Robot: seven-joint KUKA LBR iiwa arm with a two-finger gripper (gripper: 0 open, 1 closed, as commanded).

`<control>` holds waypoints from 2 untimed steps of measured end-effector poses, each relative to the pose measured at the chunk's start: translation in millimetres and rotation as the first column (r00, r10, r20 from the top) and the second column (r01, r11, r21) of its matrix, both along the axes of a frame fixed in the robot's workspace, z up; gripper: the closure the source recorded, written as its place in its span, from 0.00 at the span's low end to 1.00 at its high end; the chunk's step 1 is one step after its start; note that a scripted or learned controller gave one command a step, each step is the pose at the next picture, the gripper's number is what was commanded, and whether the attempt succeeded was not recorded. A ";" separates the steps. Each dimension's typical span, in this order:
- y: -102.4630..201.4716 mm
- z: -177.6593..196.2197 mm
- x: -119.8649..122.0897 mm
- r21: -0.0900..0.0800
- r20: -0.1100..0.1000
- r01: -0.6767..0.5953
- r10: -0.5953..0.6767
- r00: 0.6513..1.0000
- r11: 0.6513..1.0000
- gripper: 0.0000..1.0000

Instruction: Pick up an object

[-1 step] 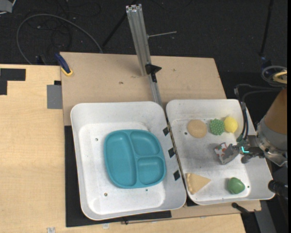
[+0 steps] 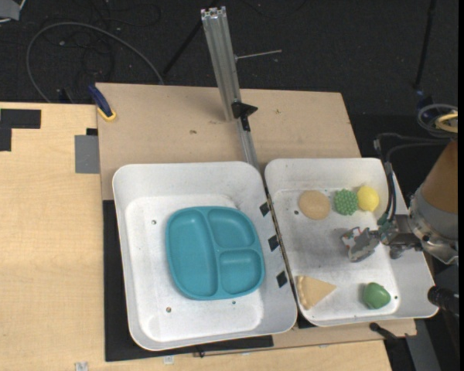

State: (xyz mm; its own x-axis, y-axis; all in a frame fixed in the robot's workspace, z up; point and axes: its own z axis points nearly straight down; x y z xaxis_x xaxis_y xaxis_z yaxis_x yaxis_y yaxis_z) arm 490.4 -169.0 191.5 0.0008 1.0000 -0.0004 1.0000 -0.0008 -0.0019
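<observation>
My gripper (image 2: 359,243) hangs low over the middle of the right bin (image 2: 329,175), reaching in from the right edge. Behind it lie a tan round object (image 2: 314,205), a bumpy green ball (image 2: 345,202) and a yellow lemon-like object (image 2: 368,199) in a row. In front of it sit a green object (image 2: 377,295) and a tan wedge (image 2: 315,290). The gripper stands over bare bin floor, apart from all of these.
The left bin (image 2: 139,207) holds a teal divided plate (image 2: 214,250). A metal post (image 2: 223,60) rises behind the bins. The arm's grey wrist with its orange band (image 2: 441,199) stands over the right bin's right wall.
</observation>
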 end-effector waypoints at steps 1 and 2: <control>-3.8 -49.6 -9.5 0.003 -0.006 -0.001 0.001 1.000 1.000 0.00; -4.5 -97.5 -8.2 0.003 0.001 0.000 0.000 1.000 1.000 0.00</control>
